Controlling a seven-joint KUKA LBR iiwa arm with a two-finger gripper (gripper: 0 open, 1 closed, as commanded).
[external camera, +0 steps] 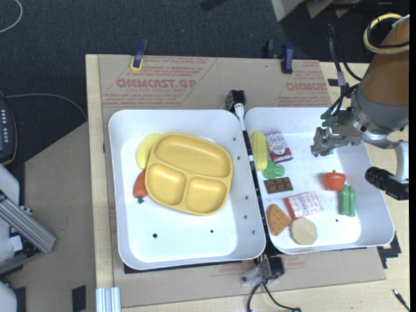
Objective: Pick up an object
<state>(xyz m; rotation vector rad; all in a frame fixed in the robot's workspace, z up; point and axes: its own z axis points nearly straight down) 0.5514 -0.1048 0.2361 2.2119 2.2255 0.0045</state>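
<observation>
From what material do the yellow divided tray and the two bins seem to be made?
The yellow divided tray looks like moulded plastic, semi-matt: uniform colour, rounded compartment edges, soft highlights. The left bin and right bin look like thin formed white plastic, smooth and slightly glossy, with rounded corners; painted metal is possible.

The brown board (195, 77) that lies on the desk under the two bins carries red print. Above the left bin it reads "CHEMCAST GP", or something close to it, since the letters are small and faint. The same word begins again above the right bin, partly cut off. Smaller red lines sit around both, too fine to read.
</observation>
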